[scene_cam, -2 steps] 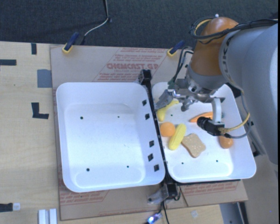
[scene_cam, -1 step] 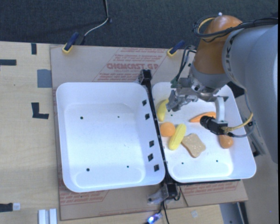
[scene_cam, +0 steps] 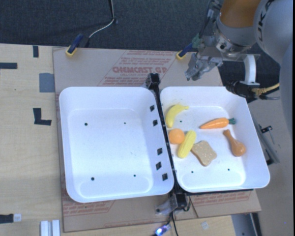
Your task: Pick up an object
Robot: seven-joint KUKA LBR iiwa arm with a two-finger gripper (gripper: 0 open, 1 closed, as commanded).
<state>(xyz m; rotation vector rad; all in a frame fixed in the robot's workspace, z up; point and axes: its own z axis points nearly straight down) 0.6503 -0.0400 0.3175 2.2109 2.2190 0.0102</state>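
Note:
The right bin (scene_cam: 250,181) holds several toy foods: a yellow banana (scene_cam: 174,114), an orange ball (scene_cam: 176,136), a corn cob (scene_cam: 187,144), a slice of bread (scene_cam: 204,153), a carrot (scene_cam: 215,124) and a brown drumstick (scene_cam: 234,143). My gripper (scene_cam: 195,73) hangs above the cardboard just beyond the right bin's far rim, high over the bench. Nothing is between its fingers, which point down and to the left.
The left bin (scene_cam: 69,146) lies beside the right one, joined by a black clip strip (scene_cam: 159,132). Both rest on a cardboard sheet (scene_cam: 132,68). Blue-yellow clamps (scene_cam: 73,45) hold its far corners. A cable (scene_cam: 101,29) runs across the dark backdrop.

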